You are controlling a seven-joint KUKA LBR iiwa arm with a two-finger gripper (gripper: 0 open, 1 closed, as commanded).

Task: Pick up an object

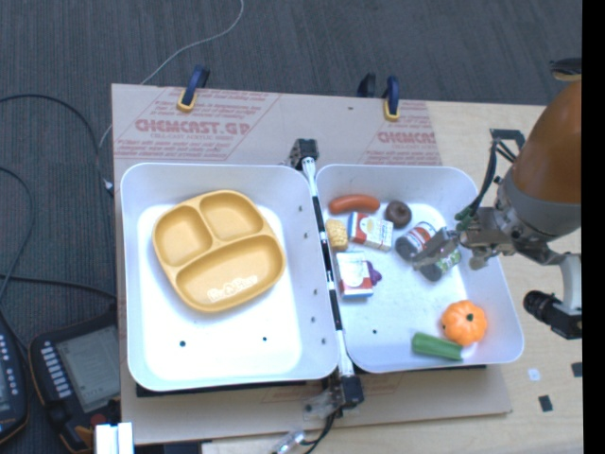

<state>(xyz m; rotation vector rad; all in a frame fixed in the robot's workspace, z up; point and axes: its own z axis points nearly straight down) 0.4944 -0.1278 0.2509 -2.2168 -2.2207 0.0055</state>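
One gripper (pixel 438 253) low in right bin (pixel 492 343), at grey can (pixel 413 245). Approach step. Claw state: cannot tell. Next: centre over can, close, lift.

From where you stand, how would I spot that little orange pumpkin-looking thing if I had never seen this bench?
Look at the right bin, the one crowded with small toy foods, and go to its near right corner. There sits the round orange pumpkin with a small green stem, just above a green vegetable lying flat. It is the one bright orange ball among those pieces.
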